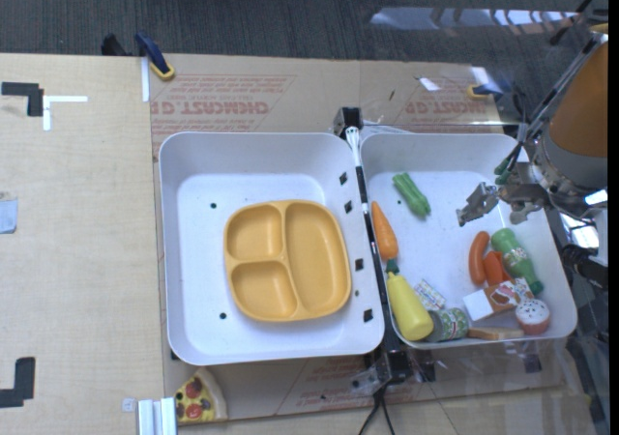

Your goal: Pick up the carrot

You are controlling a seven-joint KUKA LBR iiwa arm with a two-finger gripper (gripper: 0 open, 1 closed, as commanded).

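Note:
The carrot [384,233], orange with a green top, lies along the left wall of the right bin [445,155], pointing toward the back. My gripper [500,209] hangs over the right part of that bin, well to the right of the carrot. Its fingers [476,204] are spread open with nothing between them. The arm's orange band [585,114] is at the right edge of the camera view.
In the right bin lie a green vegetable [412,194], a yellow bottle [408,307], a red sausage [478,257], a green bottle [516,261] and several small items at the front. The left bin [193,259] holds a yellow divided plate [287,260].

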